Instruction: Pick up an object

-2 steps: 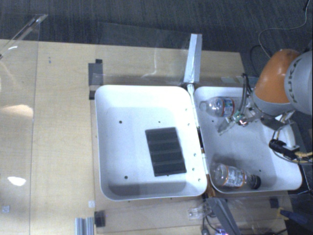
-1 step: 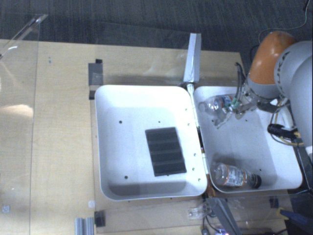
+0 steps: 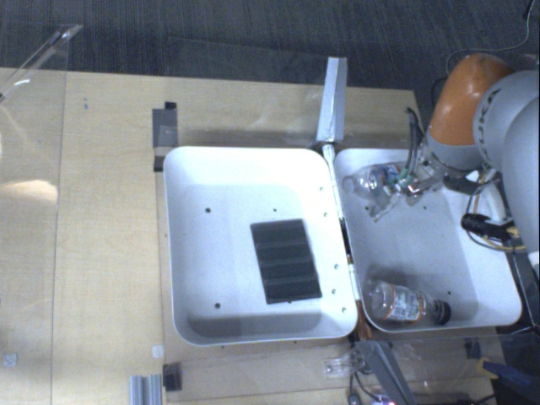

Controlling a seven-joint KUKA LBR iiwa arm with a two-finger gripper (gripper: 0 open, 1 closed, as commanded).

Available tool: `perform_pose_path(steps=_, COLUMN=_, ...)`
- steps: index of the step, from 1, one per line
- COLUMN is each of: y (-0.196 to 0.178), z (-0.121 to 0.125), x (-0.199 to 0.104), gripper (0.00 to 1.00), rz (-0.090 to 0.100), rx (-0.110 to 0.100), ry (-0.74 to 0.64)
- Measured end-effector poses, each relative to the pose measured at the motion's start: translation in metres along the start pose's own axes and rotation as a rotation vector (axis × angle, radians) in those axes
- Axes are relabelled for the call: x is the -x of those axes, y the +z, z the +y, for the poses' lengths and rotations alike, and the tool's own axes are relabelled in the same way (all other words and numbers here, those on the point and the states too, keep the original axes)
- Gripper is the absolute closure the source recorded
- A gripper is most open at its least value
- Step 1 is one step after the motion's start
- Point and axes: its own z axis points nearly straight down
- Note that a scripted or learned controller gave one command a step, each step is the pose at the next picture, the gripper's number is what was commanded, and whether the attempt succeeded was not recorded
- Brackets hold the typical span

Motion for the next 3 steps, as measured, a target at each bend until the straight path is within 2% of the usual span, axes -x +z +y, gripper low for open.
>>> perform_pose_path(steps=1, y=0.000, z=0.004, x=-0.004, gripper=0.00, rz=-0.002, rx=0.008, ry=0.117)
perform_pose_path(steps=2, y=-0.004, z=-0.009, x=0.029, gripper=0.00, rz=0.021, rx=0.017, ry=0.181)
perform_pose_path(steps=3, y=-0.004, z=-0.009, x=0.029, gripper=0.00, rz=0.021, rx=0.017, ry=0.182)
